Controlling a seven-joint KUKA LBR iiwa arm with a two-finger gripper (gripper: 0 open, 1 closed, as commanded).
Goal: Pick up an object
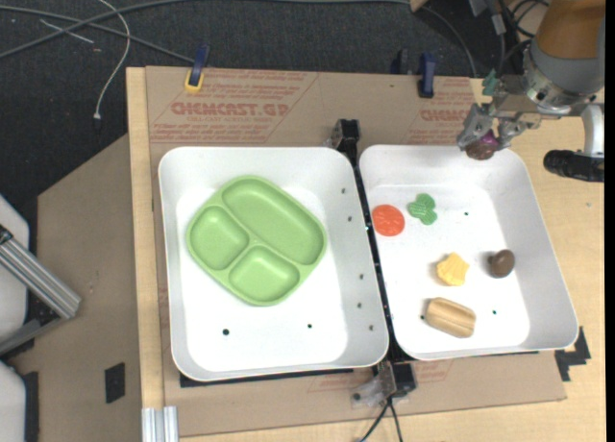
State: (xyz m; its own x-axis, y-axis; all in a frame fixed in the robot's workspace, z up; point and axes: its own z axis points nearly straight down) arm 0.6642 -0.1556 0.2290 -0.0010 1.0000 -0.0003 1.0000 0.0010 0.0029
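My gripper [483, 142] hangs over the far edge of the right bin [538, 238], reaching in from the upper right. A small dark purple object [480, 150] sits between its fingertips, and the fingers are shut on it. Lower in the same bin lie an orange-red disc [388, 220], a green leafy piece [422, 208], a yellow chunk [452, 269], a dark brown ball [500, 262] and a tan bread-like roll [450, 316].
The left bin [183, 315] bears a green divided plate [256, 238]. A black clamp [346, 133] sits at the far end of the seam between the bins. Blue clips [199, 67] hold the cardboard base at the back.
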